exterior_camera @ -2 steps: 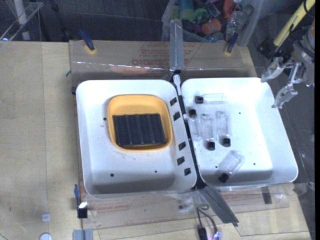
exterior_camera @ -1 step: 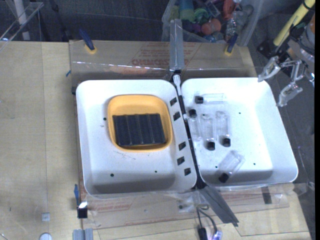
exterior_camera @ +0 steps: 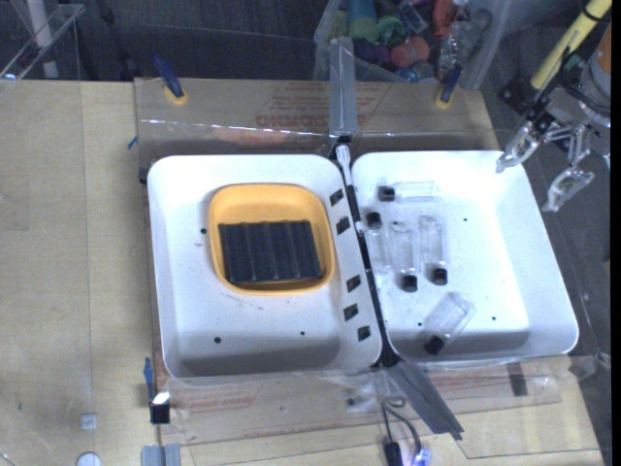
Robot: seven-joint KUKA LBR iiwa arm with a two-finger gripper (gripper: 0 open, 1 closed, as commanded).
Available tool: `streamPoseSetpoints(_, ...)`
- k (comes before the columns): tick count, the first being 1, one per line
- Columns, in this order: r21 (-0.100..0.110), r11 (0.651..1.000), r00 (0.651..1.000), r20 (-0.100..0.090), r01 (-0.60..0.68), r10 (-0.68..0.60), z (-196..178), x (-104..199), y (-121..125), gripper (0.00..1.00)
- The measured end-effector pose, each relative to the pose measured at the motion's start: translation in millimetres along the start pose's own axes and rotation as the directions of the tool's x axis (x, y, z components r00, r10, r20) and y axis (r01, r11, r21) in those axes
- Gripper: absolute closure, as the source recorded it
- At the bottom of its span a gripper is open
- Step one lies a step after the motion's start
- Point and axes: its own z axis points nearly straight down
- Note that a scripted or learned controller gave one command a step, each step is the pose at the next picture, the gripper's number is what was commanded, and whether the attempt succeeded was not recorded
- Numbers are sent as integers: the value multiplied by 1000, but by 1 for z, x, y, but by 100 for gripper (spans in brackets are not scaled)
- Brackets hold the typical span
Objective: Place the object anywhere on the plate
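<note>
One yellow plate point(exterior_camera: 271, 199) carrying a dark ridged block point(exterior_camera: 271, 252) sits in the left bin point(exterior_camera: 175, 260); four clear, black-capped vials point(exterior_camera: 417, 246) lie in the right bin point(exterior_camera: 524, 280); the gripper point(exterior_camera: 539, 167) hangs spread and empty above its far corner.

Left bin point(exterior_camera: 179, 260): I am seeing it holding a yellow plate point(exterior_camera: 225, 207) with a dark ribbed block point(exterior_camera: 270, 252) lying on it.
Right bin point(exterior_camera: 514, 260): I am counting four clear vials with black caps point(exterior_camera: 417, 255), some lying, some standing, near the divider point(exterior_camera: 354, 250).
Gripper point(exterior_camera: 539, 170): I am watching it hovering with fingers spread over the right bin's far right corner, holding nothing.
</note>
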Motion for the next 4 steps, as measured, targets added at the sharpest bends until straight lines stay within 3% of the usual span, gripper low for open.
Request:
streamPoseSetpoints(1, 5, 1000, 1000, 10, -7, 6, -13, -1, -1, 100)
streamPoseSetpoints(2, 5, 971, 971, 2, 240, -240, -30, -1, 0, 100)
streamPoseSetpoints(3, -4, 832, 832, 1, 555, -555, 10, 0, 1, 100)
streamPoseSetpoints(4, -5, 642, 642, 2, 767, -767, 22, 0, 1, 100)
